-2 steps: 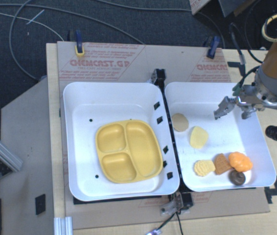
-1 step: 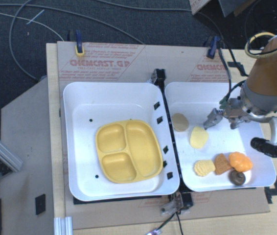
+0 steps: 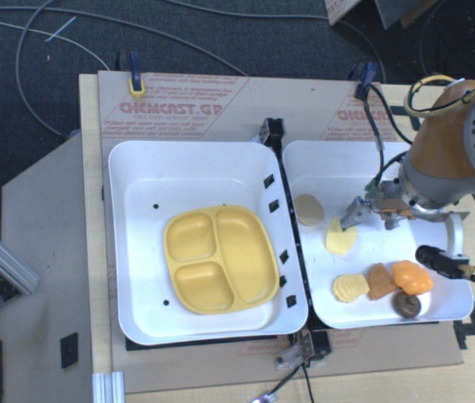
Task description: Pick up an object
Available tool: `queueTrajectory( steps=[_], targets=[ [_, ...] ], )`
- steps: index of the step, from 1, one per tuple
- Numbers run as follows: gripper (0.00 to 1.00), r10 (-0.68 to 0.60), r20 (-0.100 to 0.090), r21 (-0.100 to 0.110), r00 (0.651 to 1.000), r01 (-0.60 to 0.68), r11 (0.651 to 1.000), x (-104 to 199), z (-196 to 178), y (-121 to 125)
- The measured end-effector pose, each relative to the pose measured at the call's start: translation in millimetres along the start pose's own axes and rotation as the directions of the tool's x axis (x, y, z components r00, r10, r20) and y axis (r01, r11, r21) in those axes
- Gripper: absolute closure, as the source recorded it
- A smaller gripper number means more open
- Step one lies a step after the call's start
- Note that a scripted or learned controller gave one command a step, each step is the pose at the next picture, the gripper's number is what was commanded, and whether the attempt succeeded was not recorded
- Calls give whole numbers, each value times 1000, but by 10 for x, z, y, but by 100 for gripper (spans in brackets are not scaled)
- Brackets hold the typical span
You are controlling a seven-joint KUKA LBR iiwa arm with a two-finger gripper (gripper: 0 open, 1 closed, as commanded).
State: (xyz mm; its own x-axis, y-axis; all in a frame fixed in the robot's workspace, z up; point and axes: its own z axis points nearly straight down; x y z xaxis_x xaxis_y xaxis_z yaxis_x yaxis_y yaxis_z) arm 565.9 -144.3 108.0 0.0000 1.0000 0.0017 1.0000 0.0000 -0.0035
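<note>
Two white bins sit side by side on the bench [image 3: 179, 107], and my hand [image 3: 357, 217] hangs low in the right bin [image 3: 338, 170], just above a pale yellow piece [image 3: 341, 240] shaped like a soft wedge. Nothing is lifted yet, so by my reckoning the pick is barely begun: I must close on something and raise it. Whether my hand is spread or clenched I cannot tell (it is small and dark against the white plastic). Near it lies a flat tan disc [image 3: 309, 209]. Along the bin's near edge sit a ridged yellow lump [image 3: 351, 288], a brown slab [image 3: 380, 281], a glossy orange ball [image 3: 411, 276] and a dark round piece [image 3: 406, 305]. The left bin [image 3: 137, 183] holds a smooth yellow divided tray [image 3: 219, 258].
</note>
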Motion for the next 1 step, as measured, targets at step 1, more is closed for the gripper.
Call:
queueTrajectory(
  steps=[1],
  targets=[
    [100, 1, 0, -4, 1000, -1, 1000, 1, -132, 6]
  ],
)
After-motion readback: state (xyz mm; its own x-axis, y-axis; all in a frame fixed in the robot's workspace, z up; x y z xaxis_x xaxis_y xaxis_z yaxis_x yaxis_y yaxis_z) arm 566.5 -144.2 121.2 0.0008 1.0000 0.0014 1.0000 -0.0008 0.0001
